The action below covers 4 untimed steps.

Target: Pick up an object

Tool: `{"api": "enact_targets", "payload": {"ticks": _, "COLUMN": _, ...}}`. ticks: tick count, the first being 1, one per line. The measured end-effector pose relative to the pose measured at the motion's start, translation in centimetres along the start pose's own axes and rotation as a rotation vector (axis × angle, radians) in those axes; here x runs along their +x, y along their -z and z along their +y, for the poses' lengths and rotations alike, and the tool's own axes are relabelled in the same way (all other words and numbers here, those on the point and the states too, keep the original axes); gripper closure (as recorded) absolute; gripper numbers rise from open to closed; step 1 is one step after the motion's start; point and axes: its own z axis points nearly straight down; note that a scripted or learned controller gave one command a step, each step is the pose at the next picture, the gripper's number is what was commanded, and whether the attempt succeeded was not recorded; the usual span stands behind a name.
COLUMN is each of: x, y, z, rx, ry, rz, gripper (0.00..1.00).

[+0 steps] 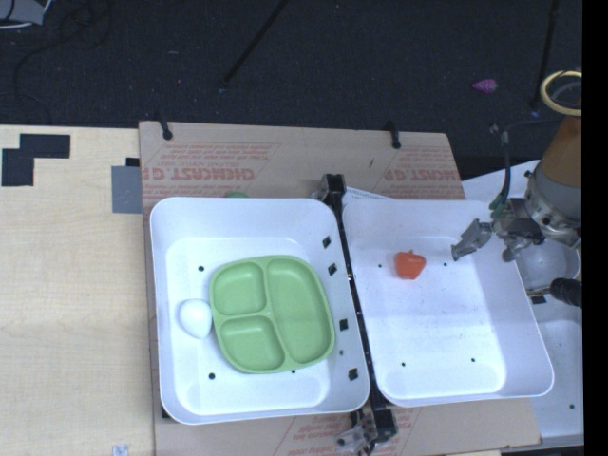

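A small red-orange object (410,265), shaped like a little pepper, lies in the right bin (446,369) toward its back left. My gripper (493,242) hangs over the right bin's far right side, a short way to the right of the red object and apart from it. Its fingers (468,242) are spread open with nothing between them. In the left bin (180,245) rests a green divided plate (273,313) with three compartments, and a white egg-like ball (196,317) lies against the plate's left edge.
A black divider (344,293) runs between the two bins. Cardboard (285,164) lies under and behind the bins. A wooden bench top (66,293) stretches to the left. The arm's grey body (560,193) stands at the right edge.
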Motion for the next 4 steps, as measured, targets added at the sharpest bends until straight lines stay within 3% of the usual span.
{"api": "enact_targets", "payload": {"ticks": 1, "x": 0.0, "y": 0.9, "z": 0.3, "rx": -0.013, "ry": 0.003, "rz": -0.003, "gripper": 0.00}}
{"api": "enact_targets", "payload": {"ticks": 3, "x": -0.3, "y": -10.6, "z": -0.1, "rx": -0.009, "ry": 0.002, "rz": -0.002, "gripper": 0.00}}
{"api": "enact_targets", "payload": {"ticks": 4, "x": -0.4, "y": -9.3, "z": 0.0, "rx": -0.012, "ry": 0.002, "rz": -0.002, "gripper": 1.00}}
